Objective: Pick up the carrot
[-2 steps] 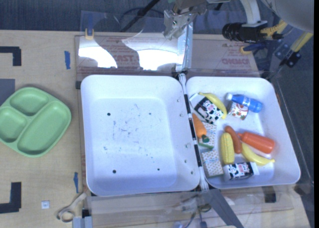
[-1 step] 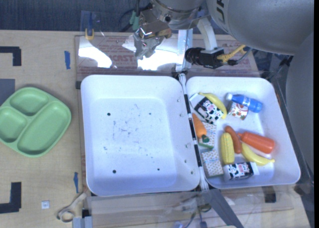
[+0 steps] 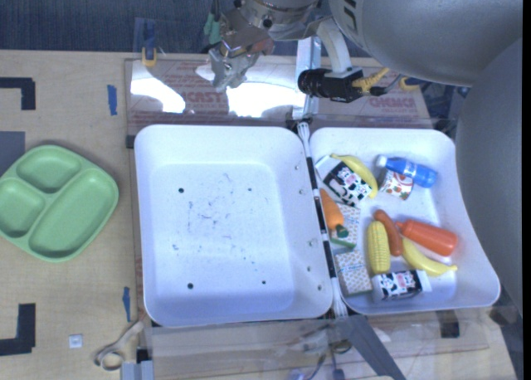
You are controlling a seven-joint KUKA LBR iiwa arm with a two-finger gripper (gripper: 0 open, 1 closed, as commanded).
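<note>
Well below the pincer (image 3: pixel 228 67) and to its right, the small orange carrot with green top (image 3: pixel 333 215) lies in the right white plastic bin (image 3: pixel 473 204), against its left wall. Whether the pincer is open or closed, I cannot tell.

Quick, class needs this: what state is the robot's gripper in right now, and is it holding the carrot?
Gripper: raised behind the bins, holding nothing; open or closed cannot be told. The carrot lies in the right bin.
</note>
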